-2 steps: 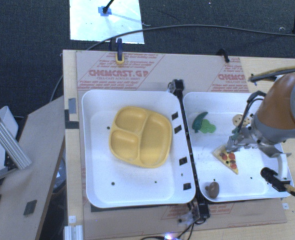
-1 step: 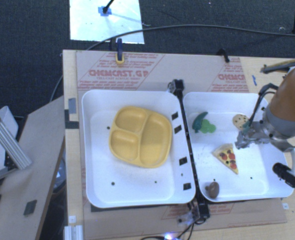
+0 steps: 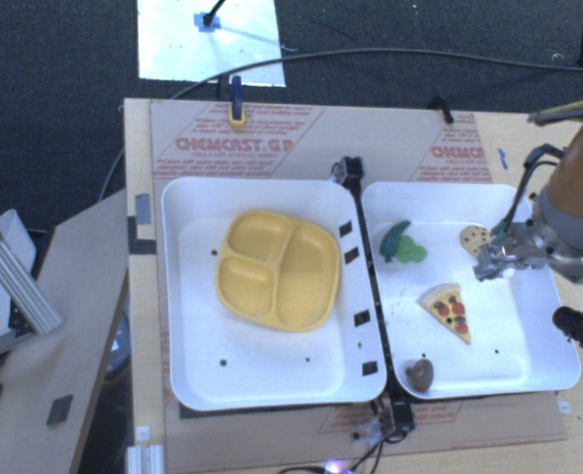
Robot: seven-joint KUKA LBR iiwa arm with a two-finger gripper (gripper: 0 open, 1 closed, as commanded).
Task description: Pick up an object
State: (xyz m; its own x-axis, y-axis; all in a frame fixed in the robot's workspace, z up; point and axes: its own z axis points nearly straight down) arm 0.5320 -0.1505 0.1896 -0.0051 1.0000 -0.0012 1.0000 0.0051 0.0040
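A slanted overhead camera view looks down on a bench covered by a brown sheet printed with red lettering (image 3: 234, 146). Two shallow white bins sit side by side in the middle of the frame.

The left bin (image 3: 188, 363) holds a yellow divided plate (image 3: 278, 269) with three compartments, lying flat near the bin's centre.

The right bin (image 3: 529, 363) holds four small things. A green broccoli-like toy (image 3: 401, 245) lies in its upper left part. A slice of toy pizza (image 3: 449, 311) with red dots lies near the middle, pointing toward the lower right. A tan cookie-like piece (image 3: 473, 236) with dark spots lies in the upper part, just left of the gripper. A small brown lump (image 3: 420, 373) rests at the bin's lower left corner.

The arm (image 3: 580, 191) comes in from the right edge of the frame, orange above, grey lower down. Its gripper (image 3: 492, 263) hangs over the upper right part of the right bin, just below the cookie-like piece and above and to the right of the pizza slice. Whether its tips are spread or pressed together cannot be told; nothing is visibly pinched between them.

In the upper left of the frame, a pale square sheet (image 3: 208, 28) lies on dark carpet.
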